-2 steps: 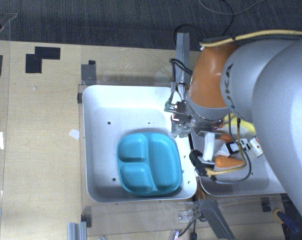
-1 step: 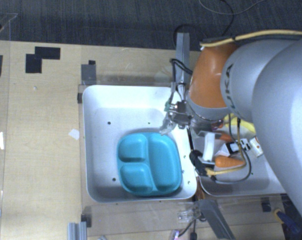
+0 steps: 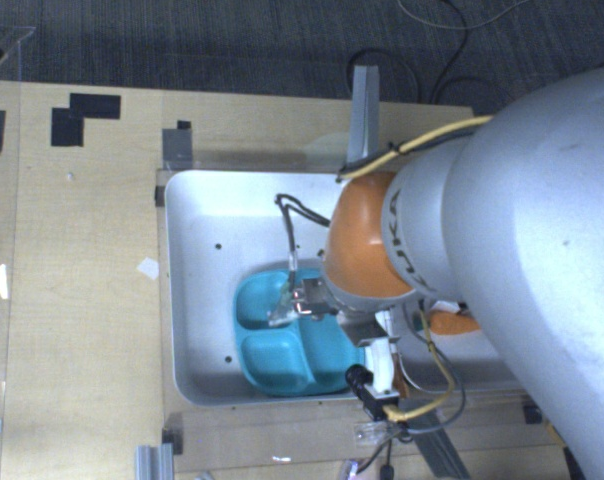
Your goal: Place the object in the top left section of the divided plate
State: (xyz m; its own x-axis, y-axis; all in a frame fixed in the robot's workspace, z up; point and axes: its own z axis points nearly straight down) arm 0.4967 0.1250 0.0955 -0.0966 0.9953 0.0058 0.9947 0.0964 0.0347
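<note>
Teal divided plate (image 3: 282, 353) sits directly under the pincer (image 3: 294, 303) — arm's parked over its upper-left section, presumably for the drop. Pincer state can't be made out — object possibly at its tip, too blurred.

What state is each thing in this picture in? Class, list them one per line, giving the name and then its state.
divided plate: lying flat in the bin, right way up, partly covered by the arm.
white bin: sitting on the bench, holding the plate.
gripper: lowered over the plate's upper left section; grip too blurred to tell.
arm: reaching in across the bin.
orange object: mostly hidden beneath the arm.
</note>
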